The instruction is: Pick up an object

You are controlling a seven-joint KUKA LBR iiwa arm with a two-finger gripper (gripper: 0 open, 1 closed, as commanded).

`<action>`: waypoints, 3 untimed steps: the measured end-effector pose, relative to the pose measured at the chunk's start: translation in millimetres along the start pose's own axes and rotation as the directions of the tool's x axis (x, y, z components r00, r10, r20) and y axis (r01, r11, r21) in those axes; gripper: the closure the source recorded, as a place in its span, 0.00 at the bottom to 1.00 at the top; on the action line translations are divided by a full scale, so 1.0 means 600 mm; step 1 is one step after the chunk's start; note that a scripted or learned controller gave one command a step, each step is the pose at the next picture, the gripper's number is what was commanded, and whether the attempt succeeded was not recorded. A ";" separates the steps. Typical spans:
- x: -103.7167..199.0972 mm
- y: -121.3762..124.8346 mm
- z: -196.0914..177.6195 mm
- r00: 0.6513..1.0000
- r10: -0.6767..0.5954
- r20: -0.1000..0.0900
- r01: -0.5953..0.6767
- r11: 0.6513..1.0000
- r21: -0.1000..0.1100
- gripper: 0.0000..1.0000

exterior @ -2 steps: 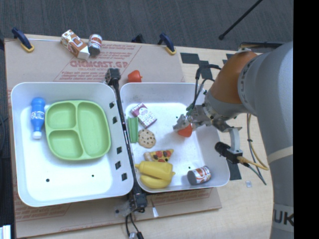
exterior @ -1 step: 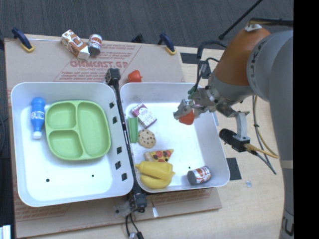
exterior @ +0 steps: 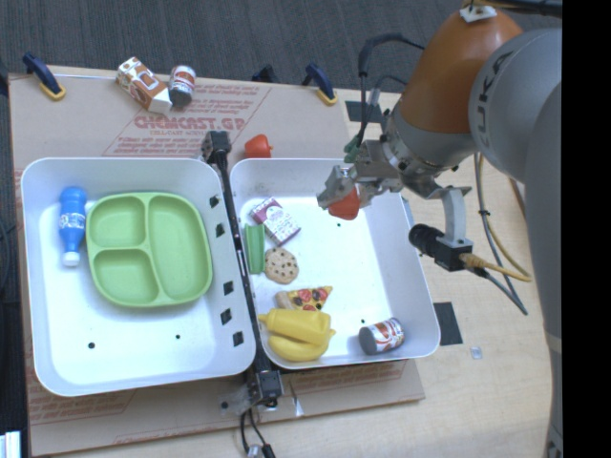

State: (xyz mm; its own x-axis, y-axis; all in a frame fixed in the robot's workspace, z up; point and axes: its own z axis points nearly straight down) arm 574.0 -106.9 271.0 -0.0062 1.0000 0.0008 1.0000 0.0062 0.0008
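The grey arm (exterior: 496,74) reaches in from the right over the right bin (exterior: 401,256), its gripper (exterior: 342,191) hanging above the bin's far side. A small red object (exterior: 347,206) sits at its tip, seemingly pinched between the fingers, though the angle makes that uncertain. In the left bin (exterior: 38,284) lie a green divided plate (exterior: 148,248) and a blue bottle (exterior: 72,223). The lift step seems underway; next, the arm needs to rise steadily without loosening its hold.
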 end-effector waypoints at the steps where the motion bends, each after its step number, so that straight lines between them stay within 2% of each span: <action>1: 0.091 -0.085 0.018 1.000 -0.001 0.001 0.001 1.000 0.004 1.00; 3: 0.091 -0.083 -0.016 1.000 -0.012 0.000 0.012 1.000 0.005 1.00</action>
State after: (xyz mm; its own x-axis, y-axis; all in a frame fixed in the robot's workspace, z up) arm 523.6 -52.6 280.6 -0.0183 0.9998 0.0003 0.9998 0.0183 -0.0042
